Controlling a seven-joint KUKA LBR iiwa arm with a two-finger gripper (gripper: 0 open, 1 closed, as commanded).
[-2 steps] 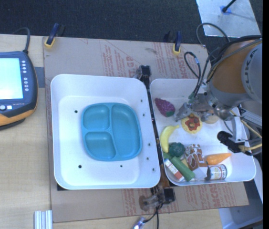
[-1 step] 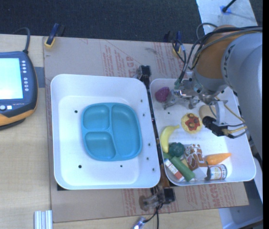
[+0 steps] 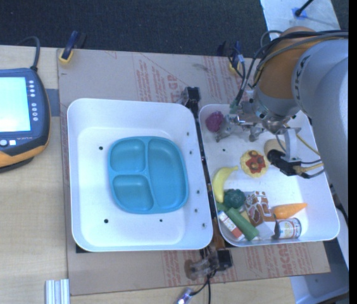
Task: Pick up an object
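Note:
The right white bin (image 3: 314, 170) holds several toy foods: a purple plum-like piece (image 3: 214, 120) at its far left corner, a round pizza-like piece (image 3: 254, 163), a yellow banana (image 3: 221, 181), a green broccoli (image 3: 233, 198), a printed packet (image 3: 259, 208), an orange carrot (image 3: 289, 211) and a small can (image 3: 287, 228). My gripper (image 3: 240, 130) hangs over the far end of this bin, just right of the purple piece and above the pizza-like piece. Its two metal fingers stand apart, open, with bare bin floor between them.
The left white bin (image 3: 83, 170) carries a blue divided plate (image 3: 148, 173). A teach pendant (image 3: 4, 116) lies on the bench at far left. My grey arm with its orange band (image 3: 286, 75) and cables covers the right bin's far right corner.

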